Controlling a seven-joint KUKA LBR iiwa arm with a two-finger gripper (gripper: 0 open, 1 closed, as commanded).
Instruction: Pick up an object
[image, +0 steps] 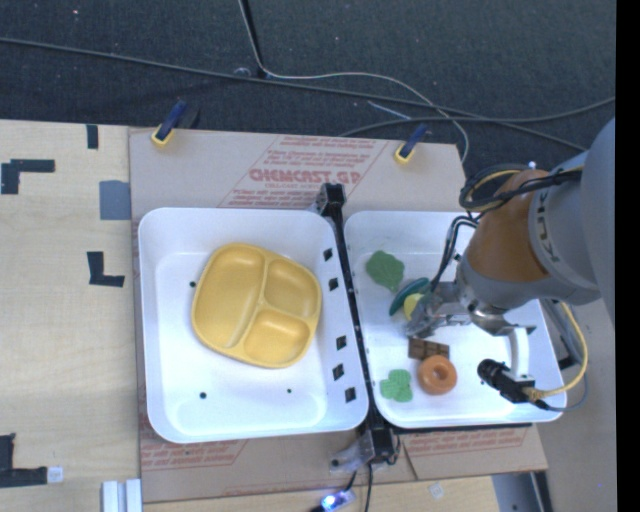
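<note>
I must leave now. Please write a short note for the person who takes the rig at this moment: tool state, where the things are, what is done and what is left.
Tool: low in the right bin, among the small items. Whether it is open or shut cannot be judged from the camera view.

Things in the right bin: a green piece at the upper left, a yellow and teal item beside the tool, a brown block just below it, an orange ring, and a second green piece.

Left bin: a yellow divided plate.

Done: the arm has reached the items. Left: no object is seen lifted, so the pick is not confirmed.
</note>
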